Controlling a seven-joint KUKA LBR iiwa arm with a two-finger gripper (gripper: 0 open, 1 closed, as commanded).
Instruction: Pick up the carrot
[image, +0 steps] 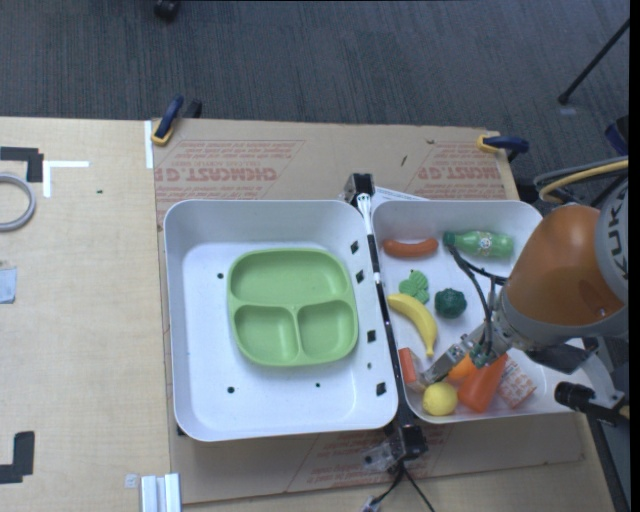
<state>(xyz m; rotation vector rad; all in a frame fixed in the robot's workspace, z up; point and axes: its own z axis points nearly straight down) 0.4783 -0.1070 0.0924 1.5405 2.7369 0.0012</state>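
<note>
Sitting nearest the camera in the right bin (530, 215) is a yellow lemon (439, 399), right up against the bin's front wall. Just beside it the carrot (481, 383) is lying tilted at the front of that bin, and the jaws (455, 360) are hovering right over its upper end, near the lemon. Honestly can't tell whether the jaws are apart or pinching anything, since it's all a dark tangle of metal and cables there. A small red piece (407, 364) is lying along the bin's left wall, and a packet with red print (517, 384) is sitting on the carrot's right. Further back a banana (417, 317) is curving through the middle, with two green veggies behind it, a light one (415, 286) and a darker one (450, 302). At the far end a sausage (411, 247) and a green bottle (482, 243) are lying side by side. Over in the left bin (190, 300), a green divided plate (294, 305) is sitting in the middle. Both bins are resting on the desk (80, 330).
</note>
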